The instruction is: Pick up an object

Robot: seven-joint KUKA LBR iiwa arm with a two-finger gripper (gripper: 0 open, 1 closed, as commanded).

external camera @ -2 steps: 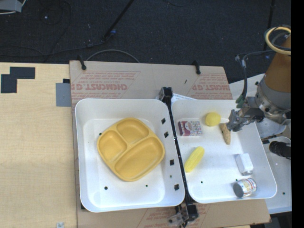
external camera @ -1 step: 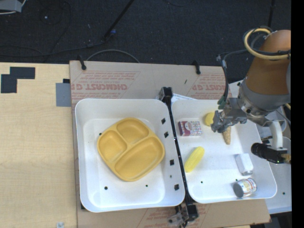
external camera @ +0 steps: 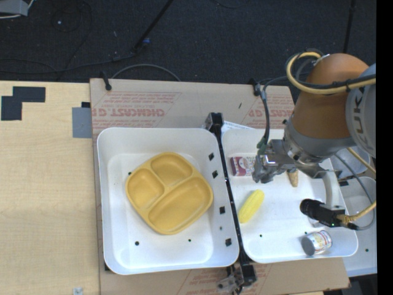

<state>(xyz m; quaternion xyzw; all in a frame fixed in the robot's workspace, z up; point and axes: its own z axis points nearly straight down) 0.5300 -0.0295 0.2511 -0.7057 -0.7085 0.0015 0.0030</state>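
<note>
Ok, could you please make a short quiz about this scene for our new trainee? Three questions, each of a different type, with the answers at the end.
1. Which of these lies nearest the gripper? A, the small packet; B, the silver can; C, the yellow plate.
2. True or false: the yellow plate lies in the right bin.
3. Fill in the missing word: the silver can lies in the ___ bin.

Key: 1, A. 2, false: it lies in the left bin. 3, right.
</note>
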